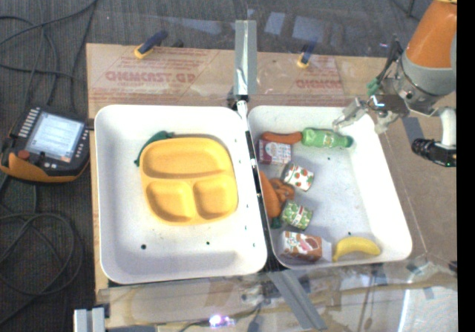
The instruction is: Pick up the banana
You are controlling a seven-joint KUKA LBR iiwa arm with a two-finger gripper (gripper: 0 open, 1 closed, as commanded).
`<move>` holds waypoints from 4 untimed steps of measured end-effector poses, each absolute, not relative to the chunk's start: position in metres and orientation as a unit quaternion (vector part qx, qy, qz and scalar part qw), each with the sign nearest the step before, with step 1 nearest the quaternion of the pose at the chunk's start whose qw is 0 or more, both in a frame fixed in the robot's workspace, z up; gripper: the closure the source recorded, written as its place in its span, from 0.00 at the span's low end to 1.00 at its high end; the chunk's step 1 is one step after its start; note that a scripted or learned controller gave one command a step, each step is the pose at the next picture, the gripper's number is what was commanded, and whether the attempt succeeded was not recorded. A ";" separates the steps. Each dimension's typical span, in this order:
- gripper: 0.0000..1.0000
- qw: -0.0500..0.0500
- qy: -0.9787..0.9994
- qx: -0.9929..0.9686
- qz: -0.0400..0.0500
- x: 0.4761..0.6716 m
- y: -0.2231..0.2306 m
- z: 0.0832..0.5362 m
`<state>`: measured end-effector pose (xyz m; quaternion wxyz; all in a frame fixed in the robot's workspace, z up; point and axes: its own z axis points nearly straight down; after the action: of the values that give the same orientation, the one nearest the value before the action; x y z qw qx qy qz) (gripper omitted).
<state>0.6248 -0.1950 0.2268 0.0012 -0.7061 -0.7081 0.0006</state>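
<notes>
- The small yellow plastic banana [356,248] is lying in the right-hand shallow white bin [393,197], in the bin's near right corner, its curve opening downward and one tip resting just beside a red-and-white printed carton [302,246].
- The two-finger gripper [365,111] is hanging over the far right corner of that same bin, well apart from the banana, with the whole depth of the bin lying between them.
- The jaws are looking spread, with pale fingers splayed to either side and nothing between them, though at this slant and blur I am only fairly sure of that.
- The grey arm with its orange band [434,33] is reaching in from beyond the bin's right wall, which is why the gripper is sitting at the far edge and not over the clutter.
- A green plastic bottle [325,138] is lying on its side along the bin's far wall, just beside the gripper's fingers, and an orange sausage-shaped toy [280,137] is resting end-on next to it.
- Two green-and-red printed cartons [297,177] are sitting nearer the bin's middle, and an orange carrot-like toy [273,194] is pressing against the bin's left wall.
- Beyond that left wall, a yellow three-compartment plastic tray [189,177] is filling the neighbouring white bin [111,249].
- The banana is lying fairly free on its right side, so I judge the approach will be coming down towards the bin's near corner.
</notes>
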 end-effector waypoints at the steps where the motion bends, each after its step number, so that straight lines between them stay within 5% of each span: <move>1: 0.00 0.000 -0.636 -0.772 0.001 0.616 -0.180 0.262; 2: 0.00 0.002 -0.686 -0.728 0.001 0.520 -0.201 0.120; 4: 0.00 -0.010 -0.825 -0.565 0.000 0.488 -0.175 0.091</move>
<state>0.4884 -0.1747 0.0905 -0.0103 -0.5653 -0.8248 -0.0005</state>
